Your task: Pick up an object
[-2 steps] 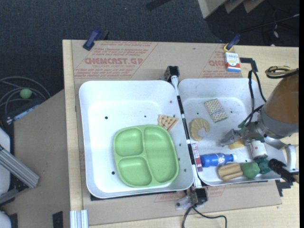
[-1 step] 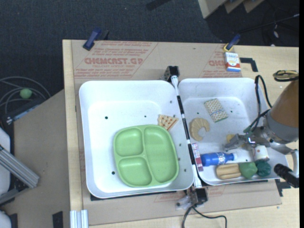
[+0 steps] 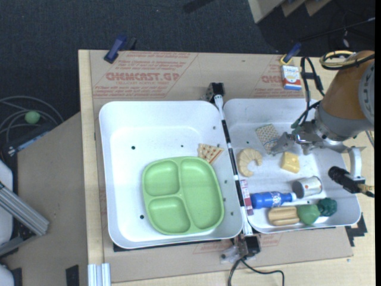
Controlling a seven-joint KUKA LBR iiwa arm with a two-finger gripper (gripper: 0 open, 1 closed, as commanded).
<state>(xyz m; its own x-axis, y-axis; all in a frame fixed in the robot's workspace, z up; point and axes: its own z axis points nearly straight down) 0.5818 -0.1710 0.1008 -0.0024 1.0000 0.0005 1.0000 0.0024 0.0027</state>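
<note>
The gripper (image 3: 284,143) hangs low over the right bin (image 3: 250,109), its grey fingers reaching left from the arm's wrist; whether they are spread or pressed together I cannot tell from this slant. The fingertips sit just beside a grey mesh-patterned piece (image 3: 266,134), which lies in the upper middle of that bin, and nothing is seen caught between them. Behind the gripper rises the arm (image 3: 345,100) (grey wrist, orange band above it), coming in over the bin's right wall.

Taking the right bin as the landmark: just below the gripper lies a yellow cheese wedge (image 3: 290,162), apart from the fingers. Left of the cheese, near the bin's left wall, rests a toy croissant (image 3: 248,161). Toward the near edge a small silver can (image 3: 307,187) lies on its side, and left of it a blue bottle with a white cap (image 3: 271,199) lies flat. Along the bin's near wall sit a toy hot dog bun (image 3: 283,215), a green pepper-like toy (image 3: 309,214) touching it, and a dark green broccoli piece (image 3: 327,206) at the right end.

Left of the right bin, touching it, stands the left bin (image 3: 119,130), holding a green divided plate (image 3: 181,194) and a toy waffle (image 3: 209,153) near the shared wall.
</note>
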